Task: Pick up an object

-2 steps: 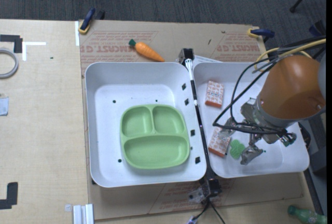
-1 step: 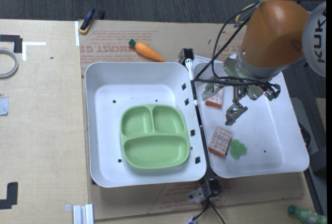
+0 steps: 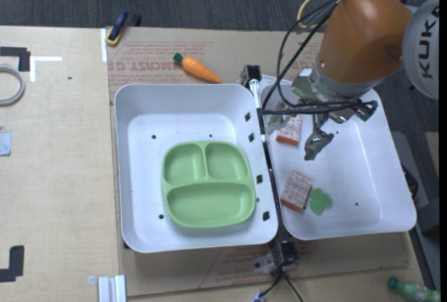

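Carton (image 3: 296, 190) lies flat in the right bin (image 3: 380, 213) beside a green leaf toy (image 3: 320, 201); gripper (image 3: 316, 147) hovers above, fingers apparently together and empty: spread them, centre over carton, descend straight.

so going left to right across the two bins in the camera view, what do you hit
green divided plate → small orange-and-white box → green toy piece
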`<state>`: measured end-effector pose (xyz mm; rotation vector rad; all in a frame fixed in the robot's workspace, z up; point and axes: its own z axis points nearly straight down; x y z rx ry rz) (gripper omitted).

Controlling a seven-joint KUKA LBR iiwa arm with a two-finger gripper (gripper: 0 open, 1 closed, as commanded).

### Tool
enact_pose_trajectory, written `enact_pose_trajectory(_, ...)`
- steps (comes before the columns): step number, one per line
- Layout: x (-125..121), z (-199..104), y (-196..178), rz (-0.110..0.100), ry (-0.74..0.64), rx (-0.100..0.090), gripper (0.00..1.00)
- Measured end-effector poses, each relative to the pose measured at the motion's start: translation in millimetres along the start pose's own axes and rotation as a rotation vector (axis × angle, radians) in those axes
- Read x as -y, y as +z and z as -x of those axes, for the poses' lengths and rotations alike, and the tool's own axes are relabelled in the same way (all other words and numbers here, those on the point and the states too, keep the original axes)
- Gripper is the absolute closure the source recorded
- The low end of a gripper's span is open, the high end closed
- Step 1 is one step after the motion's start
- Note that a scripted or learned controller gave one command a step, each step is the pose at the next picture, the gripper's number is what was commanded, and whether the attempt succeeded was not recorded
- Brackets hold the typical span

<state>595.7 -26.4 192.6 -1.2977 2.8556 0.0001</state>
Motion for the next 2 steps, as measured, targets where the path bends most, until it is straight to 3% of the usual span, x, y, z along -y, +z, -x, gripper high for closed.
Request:
enact_pose_trajectory(1, -9.0, -57.5, -0.3, 0.002, -0.335, -0.002, 0.0)
enact_pose_trajectory(2, 49.3, -21.4, -0.1, 0.0, -0.456, 0.001, 0.0)
